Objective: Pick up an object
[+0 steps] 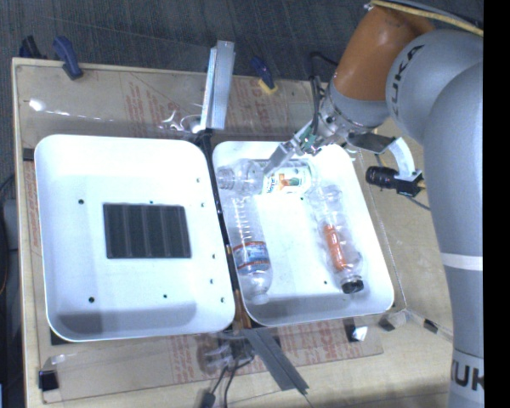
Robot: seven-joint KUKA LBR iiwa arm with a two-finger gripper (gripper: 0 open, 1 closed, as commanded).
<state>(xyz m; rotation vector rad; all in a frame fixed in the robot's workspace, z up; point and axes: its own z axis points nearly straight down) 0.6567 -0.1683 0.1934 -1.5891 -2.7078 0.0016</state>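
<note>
In the right bin [382,300], two bottles lie lengthwise: one [248,245] cap toward 6 o'clock, one [338,243] likewise. Claw [282,155] at 12 o'clock; whether spread, I cannot tell. Wooden bench [110,83].

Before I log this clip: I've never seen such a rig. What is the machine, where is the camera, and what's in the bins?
The grey machine with the orange band is a robot arm, reaching in from the right. One fixed camera looks down on a bench with two white bins. The left bin has a dark ribbed panel on its floor. The right bin holds clear plastic bottles: one with a blue label, one with orange contents and one with a green label at the far end. The gripper hangs over that far end; whether it holds anything is unclear.
</note>
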